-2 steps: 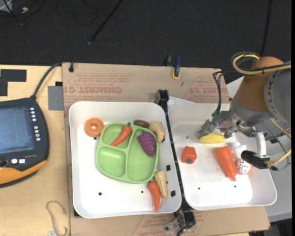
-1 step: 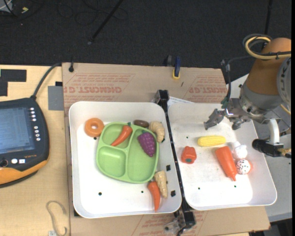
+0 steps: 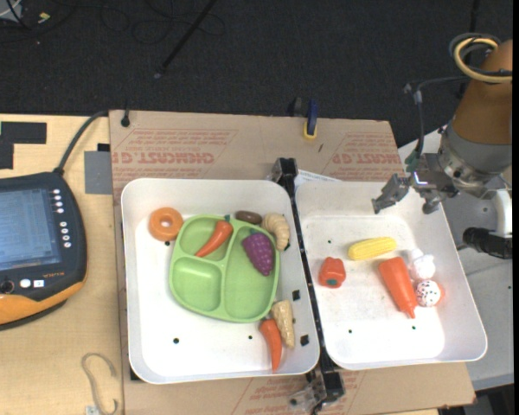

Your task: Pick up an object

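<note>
So the grey arm with the orange band (image 3: 483,102) comes in from the upper right of the frame, and its two-finger gripper (image 3: 411,193) hangs over the top right corner of the right-hand shallow white bin (image 3: 467,335). The jaws look spread wide with nothing between them, though they're small and dark, so I'm not fully sure how wide.

In that right bin, roughly centre: a yellow plastic corn cob (image 3: 372,248) lying sideways, a little red bell pepper with a green stem (image 3: 331,271) to its lower left, and a long orange plastic carrot (image 3: 398,285) angled down to the right. Just beside the carrot sits a white ball with red dots (image 3: 427,294) and a small white and pink piece (image 3: 422,264) above it.

The left white bin (image 3: 143,335) has a green divided plate (image 3: 216,284) holding a small orange carrot (image 3: 213,238) and a purple grape bunch (image 3: 259,252). An orange donut ring (image 3: 165,223) sits at the plate's upper left. A tablet-like pendant with a screen (image 3: 26,240) lies at far left.
</note>
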